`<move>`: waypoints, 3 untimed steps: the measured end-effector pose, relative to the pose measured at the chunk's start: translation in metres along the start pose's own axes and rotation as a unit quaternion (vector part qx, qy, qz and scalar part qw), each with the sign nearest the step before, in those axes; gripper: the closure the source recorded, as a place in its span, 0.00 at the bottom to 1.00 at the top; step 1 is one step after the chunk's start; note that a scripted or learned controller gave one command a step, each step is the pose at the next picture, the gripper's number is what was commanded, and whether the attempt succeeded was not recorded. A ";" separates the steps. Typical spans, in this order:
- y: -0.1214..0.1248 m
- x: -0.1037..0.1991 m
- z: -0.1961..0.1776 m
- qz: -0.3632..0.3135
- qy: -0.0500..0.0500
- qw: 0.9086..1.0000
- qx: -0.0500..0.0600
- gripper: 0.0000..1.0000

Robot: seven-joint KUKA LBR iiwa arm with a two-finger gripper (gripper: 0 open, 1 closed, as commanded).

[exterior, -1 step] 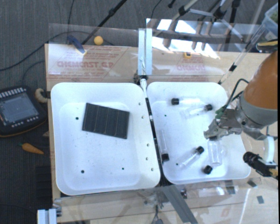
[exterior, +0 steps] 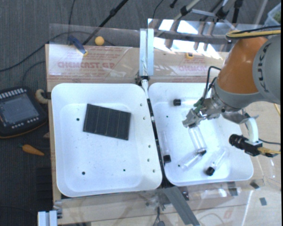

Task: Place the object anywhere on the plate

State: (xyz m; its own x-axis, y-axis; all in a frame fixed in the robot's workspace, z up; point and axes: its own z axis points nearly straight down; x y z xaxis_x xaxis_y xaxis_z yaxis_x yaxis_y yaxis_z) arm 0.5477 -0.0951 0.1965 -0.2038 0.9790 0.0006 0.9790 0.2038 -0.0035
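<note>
The gripper (exterior: 191,120) was poised over the vials (exterior: 196,140); finger state could not be told. Grasping apparently remained, then carrying to the plate (exterior: 107,121).

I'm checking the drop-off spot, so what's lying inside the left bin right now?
Inside the left bin lies one dark ribbed plate, flat and slightly askew, toward the upper middle. Small dark dots mark the bin floor. Whatever is beneath the plate is covered.

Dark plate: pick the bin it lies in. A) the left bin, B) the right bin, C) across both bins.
A: the dark plate lies flat on the floor of the left bin, while the gripper hangs over the clear tubes in the right bin.
</note>
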 end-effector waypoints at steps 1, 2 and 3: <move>0.086 0.055 0.013 -0.084 0.000 0.996 0.000 1.00; 0.047 0.181 0.015 -0.181 0.000 0.984 0.000 1.00; 0.129 0.226 0.056 -0.242 -0.001 0.970 0.000 1.00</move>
State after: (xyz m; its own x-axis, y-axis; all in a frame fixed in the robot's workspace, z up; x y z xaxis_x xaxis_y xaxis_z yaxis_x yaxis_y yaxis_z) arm 0.6278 0.1529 0.1399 -0.6396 0.7687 0.0011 0.7687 0.6396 -0.0033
